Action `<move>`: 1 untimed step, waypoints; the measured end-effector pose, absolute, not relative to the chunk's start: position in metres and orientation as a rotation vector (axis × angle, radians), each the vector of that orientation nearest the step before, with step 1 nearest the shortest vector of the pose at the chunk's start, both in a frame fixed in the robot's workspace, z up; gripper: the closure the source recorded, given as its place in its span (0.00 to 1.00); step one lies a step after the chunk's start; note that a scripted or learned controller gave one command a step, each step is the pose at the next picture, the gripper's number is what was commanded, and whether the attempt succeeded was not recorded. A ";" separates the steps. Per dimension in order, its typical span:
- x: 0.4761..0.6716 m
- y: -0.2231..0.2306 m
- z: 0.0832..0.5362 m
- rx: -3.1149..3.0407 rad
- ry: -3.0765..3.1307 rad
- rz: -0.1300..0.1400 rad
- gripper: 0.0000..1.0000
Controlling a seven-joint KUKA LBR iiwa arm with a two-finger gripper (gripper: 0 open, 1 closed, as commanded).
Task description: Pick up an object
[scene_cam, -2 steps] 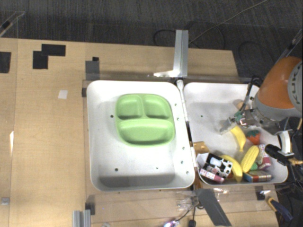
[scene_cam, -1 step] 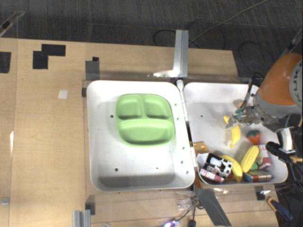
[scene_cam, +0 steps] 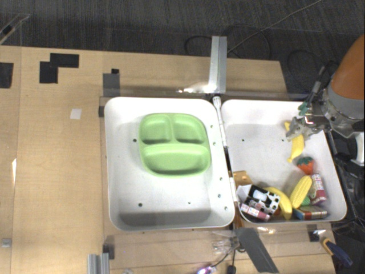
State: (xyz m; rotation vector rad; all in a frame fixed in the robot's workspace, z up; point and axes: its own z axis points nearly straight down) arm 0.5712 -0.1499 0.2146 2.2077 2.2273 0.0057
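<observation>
My gripper (scene_cam: 296,131) hangs over the upper right part of the right bin (scene_cam: 256,124). Directly under and just in front of it lies a small yellow banana-shaped toy (scene_cam: 297,148), whose upper end is covered by the gripper. A red strawberry-like toy (scene_cam: 307,165) sits just below that. Nearer the bin's front corner lie a corn cob (scene_cam: 301,192), a yellow banana (scene_cam: 283,201), a black and white box (scene_cam: 259,198) and several small toys.
The left bin (scene_cam: 122,198) holds a green divided plate (scene_cam: 173,142). A metal post (scene_cam: 218,64) stands behind the wall between the bins. A brown block (scene_cam: 241,177) rests by the right bin's left wall.
</observation>
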 end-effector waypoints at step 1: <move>0.604 -0.179 0.277 2.109 2.320 0.006 1.00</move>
